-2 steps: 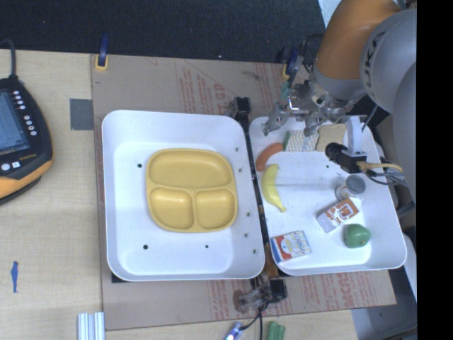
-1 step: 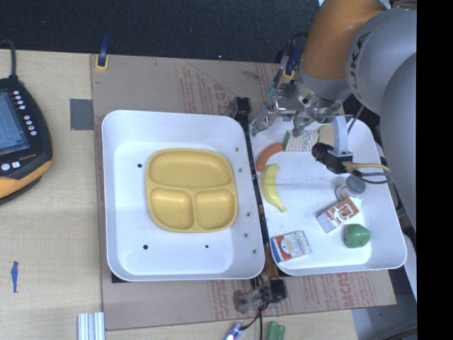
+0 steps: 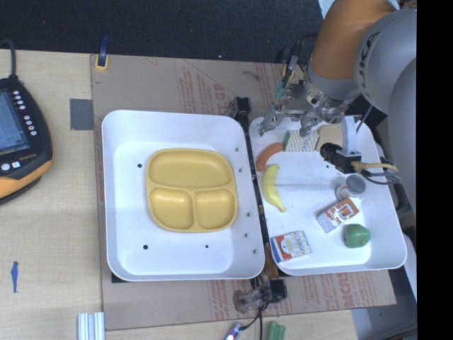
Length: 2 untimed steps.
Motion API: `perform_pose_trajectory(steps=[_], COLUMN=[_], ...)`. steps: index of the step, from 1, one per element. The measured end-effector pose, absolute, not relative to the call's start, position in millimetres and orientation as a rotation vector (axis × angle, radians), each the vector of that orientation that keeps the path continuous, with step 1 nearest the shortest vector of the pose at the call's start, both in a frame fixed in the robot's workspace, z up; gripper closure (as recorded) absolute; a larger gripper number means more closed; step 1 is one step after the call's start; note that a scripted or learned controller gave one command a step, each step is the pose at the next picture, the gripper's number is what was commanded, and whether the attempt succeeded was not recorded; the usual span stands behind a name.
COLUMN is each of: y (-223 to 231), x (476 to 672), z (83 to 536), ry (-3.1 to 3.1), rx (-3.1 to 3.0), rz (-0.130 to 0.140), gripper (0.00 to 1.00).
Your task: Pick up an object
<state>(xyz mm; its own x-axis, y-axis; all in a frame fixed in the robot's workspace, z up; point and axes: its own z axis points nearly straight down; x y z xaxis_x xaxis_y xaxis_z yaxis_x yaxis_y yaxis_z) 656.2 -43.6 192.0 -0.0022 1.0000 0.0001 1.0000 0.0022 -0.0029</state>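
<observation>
We're seeing the gripper (image 3: 288, 124) hovering just above the banana (image 3: 273, 187), at the right bin (image 3: 386, 190) far edge; fingers spread, holding nothing.

plate (image 3: 191, 190) in left bin (image 3: 113, 190)

Teach pendant (image 3: 18, 144) at far left on wooden worktop (image 3: 49, 261); brown cardboard sheet (image 3: 177, 83) under both bins; blue clip (image 3: 102, 52) at cardboard's top-left corner.
</observation>
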Motion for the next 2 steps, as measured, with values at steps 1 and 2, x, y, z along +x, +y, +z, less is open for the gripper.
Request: perform_pose_trajectory(steps=[1, 2], y=[-50.8, -47.5], x=[656.4, 656.3], z=[192.1, 192.0], ry=[-2.222, -2.224], rx=[-2.220, -2.217], rz=[0.002, 0.002], gripper=[0.00, 0.00])
